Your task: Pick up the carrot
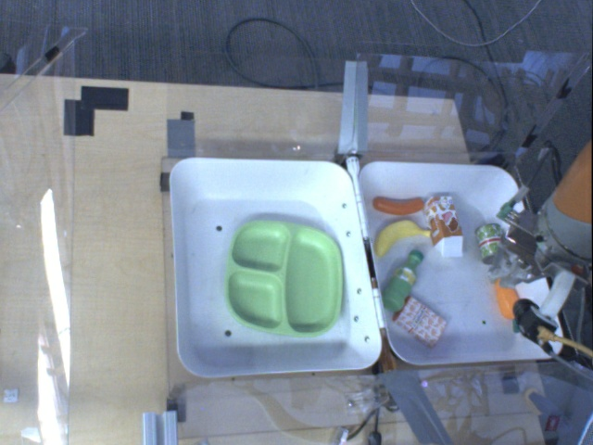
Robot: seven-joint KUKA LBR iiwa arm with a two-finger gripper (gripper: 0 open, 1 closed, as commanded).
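The carrot (505, 298) is seen as a small orange patch near the right edge of the right bin (463, 336), lying on the white floor and partly covered by the gripper (519, 276), whose metal parts stand just above and beside it. Whether the gripper is spread or pressed together cannot be told, as its tips are lost in the clutter of the wrist, and the carrot is not seen between them. The arm (573, 202) enters from the right, its orange band visible at the frame's edge. Just left of the gripper a small green-labelled can (490, 239) is found. Further left, a white and brown carton (444, 221) is tilted beside a yellow banana (400, 237), with a red-orange sausage (400, 206) lying above them towards the far wall. A green bottle (403, 282) lies below the banana, and a red patterned packet (421, 321) rests near the bin's front. These things are well apart from the carrot. In the left bin (199, 248) a green divided plate (284, 276) lies flat near the middle.
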